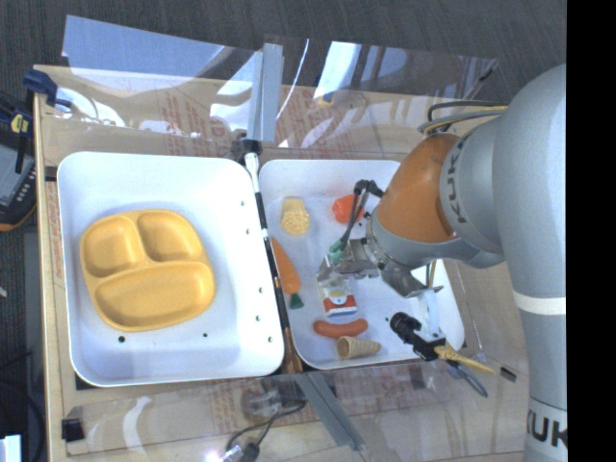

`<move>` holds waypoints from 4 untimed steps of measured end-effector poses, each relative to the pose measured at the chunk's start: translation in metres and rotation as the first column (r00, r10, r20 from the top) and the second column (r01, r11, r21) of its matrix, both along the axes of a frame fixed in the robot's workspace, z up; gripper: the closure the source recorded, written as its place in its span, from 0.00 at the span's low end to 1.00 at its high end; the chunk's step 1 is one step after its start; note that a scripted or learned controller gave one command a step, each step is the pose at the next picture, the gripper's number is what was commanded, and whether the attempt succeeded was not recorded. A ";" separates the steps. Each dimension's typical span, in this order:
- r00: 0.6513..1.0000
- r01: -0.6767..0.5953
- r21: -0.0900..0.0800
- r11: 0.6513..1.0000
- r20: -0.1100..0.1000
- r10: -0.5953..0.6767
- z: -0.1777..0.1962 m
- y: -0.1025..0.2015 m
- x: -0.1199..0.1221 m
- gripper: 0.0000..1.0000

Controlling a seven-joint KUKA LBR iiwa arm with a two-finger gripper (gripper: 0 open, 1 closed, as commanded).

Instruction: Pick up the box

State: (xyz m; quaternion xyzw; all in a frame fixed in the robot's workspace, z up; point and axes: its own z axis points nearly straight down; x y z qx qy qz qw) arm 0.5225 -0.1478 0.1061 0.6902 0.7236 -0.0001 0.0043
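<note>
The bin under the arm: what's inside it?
Corn, a carrot, a small box, a sausage, a cone and something red-orange. The arm covers the bin's right side, so anything there is hidden.

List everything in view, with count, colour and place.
left bin: one, white, left side of the bench
right bin: one, white, beside the left bin
divided tray: one, yellow, in the left bin
corn cob: one, yellow, right bin, far left part
round item: one, red-orange, right bin, far side, too small to identify
carrot: one, orange with a green tip, along the right bin's left wall
box: one, white with red and blue, right bin, just under the gripper
sausage: one, reddish-brown, right bin, near side
cone: one, tan, next to the sausage
arm: one, grey with an orange band, reaching in from the right
gripper: one, metallic, over the right bin
</note>
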 end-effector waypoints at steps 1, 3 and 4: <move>1.000 0.000 0.000 1.000 0.000 0.000 0.000 0.000 0.000 0.00; 1.000 -0.007 -0.003 1.000 -0.001 0.007 0.009 0.000 0.000 0.00; 1.000 -0.013 -0.006 1.000 0.000 0.013 0.019 0.000 0.001 1.00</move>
